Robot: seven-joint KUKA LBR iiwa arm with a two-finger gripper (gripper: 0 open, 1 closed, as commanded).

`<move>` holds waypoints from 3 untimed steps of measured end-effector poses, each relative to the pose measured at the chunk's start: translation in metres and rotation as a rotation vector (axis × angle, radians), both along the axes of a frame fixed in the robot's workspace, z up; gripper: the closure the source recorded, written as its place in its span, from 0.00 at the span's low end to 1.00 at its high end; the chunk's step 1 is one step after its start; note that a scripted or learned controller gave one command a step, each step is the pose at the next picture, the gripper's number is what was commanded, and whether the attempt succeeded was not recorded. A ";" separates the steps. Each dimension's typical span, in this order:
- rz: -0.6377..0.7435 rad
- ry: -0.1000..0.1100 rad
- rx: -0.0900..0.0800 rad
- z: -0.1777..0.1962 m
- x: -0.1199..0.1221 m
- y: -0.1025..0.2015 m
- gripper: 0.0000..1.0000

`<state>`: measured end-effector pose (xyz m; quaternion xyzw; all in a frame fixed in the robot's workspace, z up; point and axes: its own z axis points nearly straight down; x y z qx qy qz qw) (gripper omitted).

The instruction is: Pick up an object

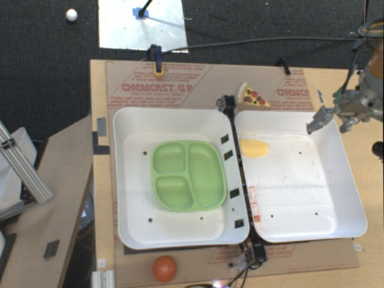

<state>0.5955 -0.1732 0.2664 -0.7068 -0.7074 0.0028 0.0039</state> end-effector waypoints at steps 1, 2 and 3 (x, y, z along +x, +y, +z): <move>0.003 -0.011 -0.002 0.007 0.002 0.001 0.00; 0.001 -0.007 -0.001 -0.051 -0.003 0.007 0.00; 0.000 -0.007 -0.001 -0.114 -0.005 0.006 0.00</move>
